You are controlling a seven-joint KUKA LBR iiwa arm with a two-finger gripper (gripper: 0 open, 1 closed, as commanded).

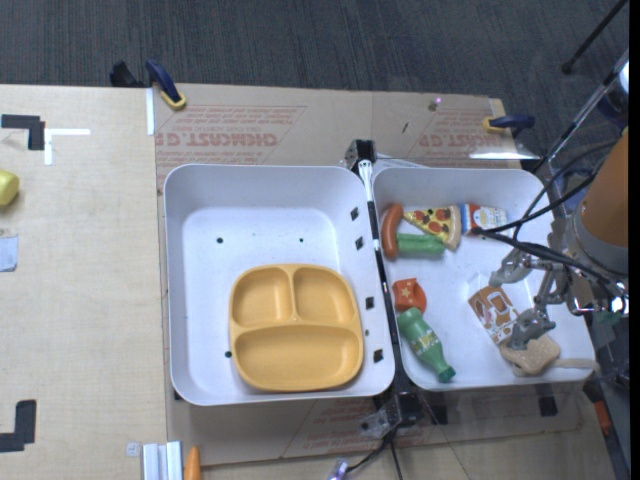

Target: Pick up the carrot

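Hovering low at about 4 o'clock in the right bin [470, 178], the end effector [532, 313] has its fingers spread wide over a snack packet [492, 313] and bread slice [533, 356], while the carrot [390, 231] lies way off at 10 o'clock beside the pizza slice [435, 220].

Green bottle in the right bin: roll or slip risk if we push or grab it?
The green bottle lies on its side with a rounded body, so a sideways push would probably roll it. It looks like smooth moulded plastic, likely stiff, light and a bit slick. Its narrower neck may make it swing round rather than roll straight.
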